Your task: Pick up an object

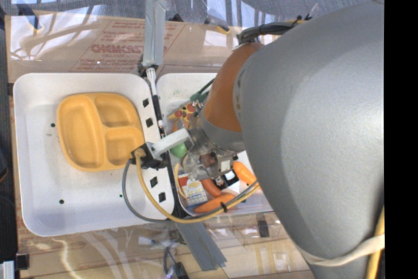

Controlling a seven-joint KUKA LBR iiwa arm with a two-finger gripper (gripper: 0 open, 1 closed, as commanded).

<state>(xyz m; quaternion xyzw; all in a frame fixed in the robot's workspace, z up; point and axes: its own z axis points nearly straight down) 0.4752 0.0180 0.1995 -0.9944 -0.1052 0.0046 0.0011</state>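
Orange carrot [245, 172] (small, tapered) in right bin [171, 85], arm [313, 134] over it — pincer grip can't tell.

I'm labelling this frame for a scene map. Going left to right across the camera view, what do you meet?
Left white bin → yellow divided tray → grey bar at the divider between the bins → orange carrot in the right bin → grey robot arm.

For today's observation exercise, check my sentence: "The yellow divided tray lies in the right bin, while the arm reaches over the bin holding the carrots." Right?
Not quite. The camera view shows the yellow divided tray in the left bin, not the right. The arm does reach over the right bin holding the carrots.
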